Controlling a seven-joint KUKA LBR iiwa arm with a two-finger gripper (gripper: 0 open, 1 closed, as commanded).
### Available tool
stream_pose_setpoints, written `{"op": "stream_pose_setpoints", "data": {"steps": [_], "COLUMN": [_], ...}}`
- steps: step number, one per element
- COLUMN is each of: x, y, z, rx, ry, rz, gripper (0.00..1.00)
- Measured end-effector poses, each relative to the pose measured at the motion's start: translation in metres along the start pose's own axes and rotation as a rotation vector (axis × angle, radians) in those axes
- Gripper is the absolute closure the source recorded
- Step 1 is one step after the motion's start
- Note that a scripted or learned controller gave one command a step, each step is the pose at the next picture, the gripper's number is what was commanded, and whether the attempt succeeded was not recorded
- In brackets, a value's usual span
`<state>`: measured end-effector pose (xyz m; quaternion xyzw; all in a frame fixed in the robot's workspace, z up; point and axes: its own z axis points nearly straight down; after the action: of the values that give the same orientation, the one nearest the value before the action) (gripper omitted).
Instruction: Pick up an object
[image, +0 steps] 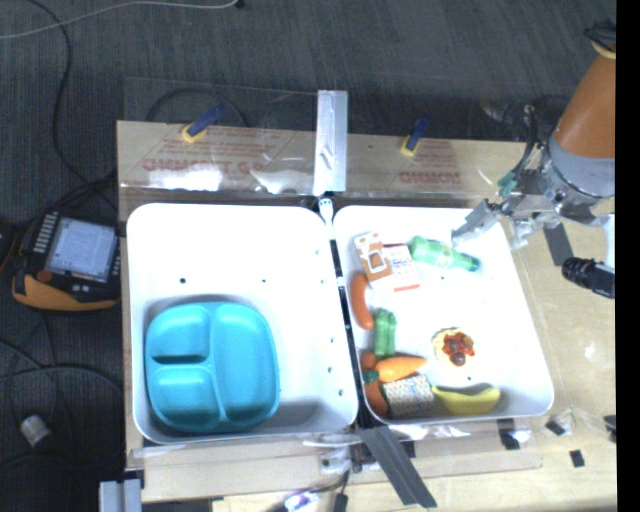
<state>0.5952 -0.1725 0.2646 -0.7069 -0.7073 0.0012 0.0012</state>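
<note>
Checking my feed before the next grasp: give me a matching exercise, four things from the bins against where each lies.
Things:
1. blue tray
2. green bottle
3. banana
4. gripper

Places:
A. front edge of the right bin
B. over the right bin's far right corner
C. front of the left bin
D. far part of the right bin, lying on its side

Pairs: 1-C, 2-D, 3-A, 4-B
</note>
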Motion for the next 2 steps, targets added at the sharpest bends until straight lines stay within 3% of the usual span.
{"op": "stream_pose_setpoints", "data": {"steps": [1,2], "x": [-0.025,-0.020], "y": [0.051,0.072], "z": [0.084,0.171], "rx": [0.001,-0.001], "ry": [-0.004,-0.004], "rz": [-0.037,-0.023], "gripper": [0.00,0.00]}}
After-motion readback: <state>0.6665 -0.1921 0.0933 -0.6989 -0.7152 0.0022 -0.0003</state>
